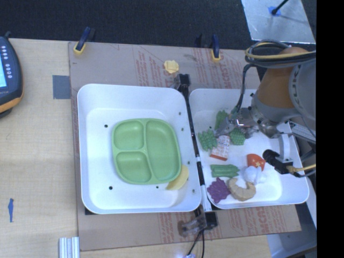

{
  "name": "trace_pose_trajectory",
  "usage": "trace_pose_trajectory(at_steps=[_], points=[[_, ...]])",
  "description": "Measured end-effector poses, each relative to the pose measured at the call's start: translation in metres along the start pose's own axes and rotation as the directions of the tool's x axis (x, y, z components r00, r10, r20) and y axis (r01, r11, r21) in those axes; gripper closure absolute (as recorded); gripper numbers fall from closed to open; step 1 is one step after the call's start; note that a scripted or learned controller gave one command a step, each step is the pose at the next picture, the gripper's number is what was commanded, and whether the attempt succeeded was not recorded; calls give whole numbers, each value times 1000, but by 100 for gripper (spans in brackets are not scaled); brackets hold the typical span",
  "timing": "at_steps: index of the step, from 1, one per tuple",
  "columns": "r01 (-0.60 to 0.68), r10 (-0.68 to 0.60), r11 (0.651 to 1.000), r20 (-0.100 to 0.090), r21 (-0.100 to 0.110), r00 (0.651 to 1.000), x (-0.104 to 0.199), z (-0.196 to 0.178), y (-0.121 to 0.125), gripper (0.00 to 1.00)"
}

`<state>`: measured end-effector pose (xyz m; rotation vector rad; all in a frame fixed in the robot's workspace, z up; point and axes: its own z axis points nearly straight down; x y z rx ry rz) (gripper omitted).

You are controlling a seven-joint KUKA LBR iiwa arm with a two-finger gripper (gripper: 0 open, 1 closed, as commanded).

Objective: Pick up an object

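The right bin holds several toy foods. Among them are a green leafy piece, a white and red packet, a green pod, purple grapes, a tan ring, a white piece and a red piece. My gripper reaches down into the upper middle of this bin. It sits among green pieces and just right of another green piece. The grey wrist and orange band rise behind it.
The left bin carries a green divided plate with a yellow banana slice at its lower right corner. A yellow scrap lies on the cardboard behind the bins. A handheld pendant rests at the far left. Clamps hold the board's back edge.
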<state>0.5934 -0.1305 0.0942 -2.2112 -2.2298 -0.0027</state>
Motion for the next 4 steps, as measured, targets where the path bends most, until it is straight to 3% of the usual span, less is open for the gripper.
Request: trace_pose_trajectory(at_steps=[1,2,3,4], points=[[0,0,1000,2,-5,1000,33,0,59,0],[-7,7,1000,4,-1,1000,-4,1,63,0],[-2,2,1000,6,-3,1000,-4,-12,65,100],[0,0,1000,-1,0,1000,67,-103,9,100]])
